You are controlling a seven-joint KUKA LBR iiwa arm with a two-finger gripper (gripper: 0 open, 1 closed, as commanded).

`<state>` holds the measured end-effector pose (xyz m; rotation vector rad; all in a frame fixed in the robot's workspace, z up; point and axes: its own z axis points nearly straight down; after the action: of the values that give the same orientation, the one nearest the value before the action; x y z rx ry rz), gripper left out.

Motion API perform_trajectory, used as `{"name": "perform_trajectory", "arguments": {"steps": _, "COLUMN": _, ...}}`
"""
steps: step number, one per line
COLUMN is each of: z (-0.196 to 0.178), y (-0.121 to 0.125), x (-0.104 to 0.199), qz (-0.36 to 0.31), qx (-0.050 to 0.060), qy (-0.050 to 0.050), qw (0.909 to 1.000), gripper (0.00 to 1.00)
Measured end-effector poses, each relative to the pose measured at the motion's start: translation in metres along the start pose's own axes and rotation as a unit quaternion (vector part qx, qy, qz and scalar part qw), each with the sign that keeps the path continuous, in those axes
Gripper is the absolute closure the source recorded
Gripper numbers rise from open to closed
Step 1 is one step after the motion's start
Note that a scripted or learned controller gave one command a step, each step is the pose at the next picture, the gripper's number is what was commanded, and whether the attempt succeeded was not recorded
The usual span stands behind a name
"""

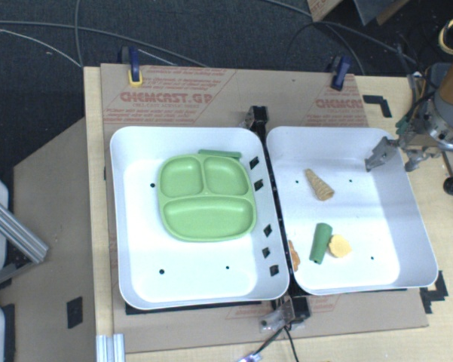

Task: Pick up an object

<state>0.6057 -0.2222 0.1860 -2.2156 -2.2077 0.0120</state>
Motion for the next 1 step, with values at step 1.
{"name": "perform_trajectory", "arguments": {"steps": 1, "z": -0.0093, "y": 0.0034, "x": 0.0009, "qz": -0.002, "qx": -0.007, "qy": -0.002, "qw": 1.0000, "gripper": 0.00}}
